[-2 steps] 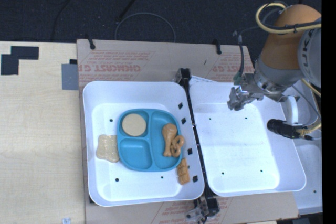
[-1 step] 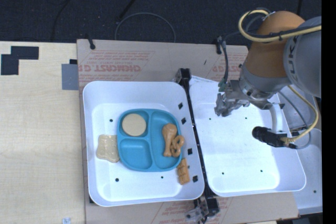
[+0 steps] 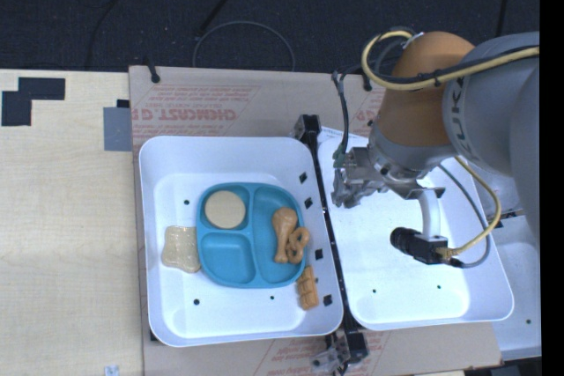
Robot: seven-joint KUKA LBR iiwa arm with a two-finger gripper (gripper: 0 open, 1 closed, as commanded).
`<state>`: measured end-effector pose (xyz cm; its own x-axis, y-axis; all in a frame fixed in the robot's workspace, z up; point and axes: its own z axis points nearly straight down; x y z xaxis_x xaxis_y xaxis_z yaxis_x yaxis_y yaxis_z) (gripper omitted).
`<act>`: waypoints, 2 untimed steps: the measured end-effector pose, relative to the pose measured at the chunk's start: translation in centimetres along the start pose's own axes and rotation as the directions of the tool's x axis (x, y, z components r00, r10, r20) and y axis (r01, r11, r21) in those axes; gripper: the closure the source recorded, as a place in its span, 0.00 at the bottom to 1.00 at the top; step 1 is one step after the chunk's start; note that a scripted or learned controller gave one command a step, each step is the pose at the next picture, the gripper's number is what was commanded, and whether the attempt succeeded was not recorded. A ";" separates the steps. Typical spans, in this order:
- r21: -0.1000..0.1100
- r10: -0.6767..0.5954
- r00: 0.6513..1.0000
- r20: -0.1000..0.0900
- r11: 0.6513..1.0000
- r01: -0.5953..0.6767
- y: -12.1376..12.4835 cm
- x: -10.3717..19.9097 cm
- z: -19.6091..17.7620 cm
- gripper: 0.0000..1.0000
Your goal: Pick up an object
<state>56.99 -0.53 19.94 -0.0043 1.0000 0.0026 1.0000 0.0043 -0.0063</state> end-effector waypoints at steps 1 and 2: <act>-0.004 -0.001 1.000 0.000 1.000 0.001 -1.2 5.3 -1.7 1.00; -0.004 -0.001 1.000 0.001 1.000 0.001 -2.0 10.1 -2.9 1.00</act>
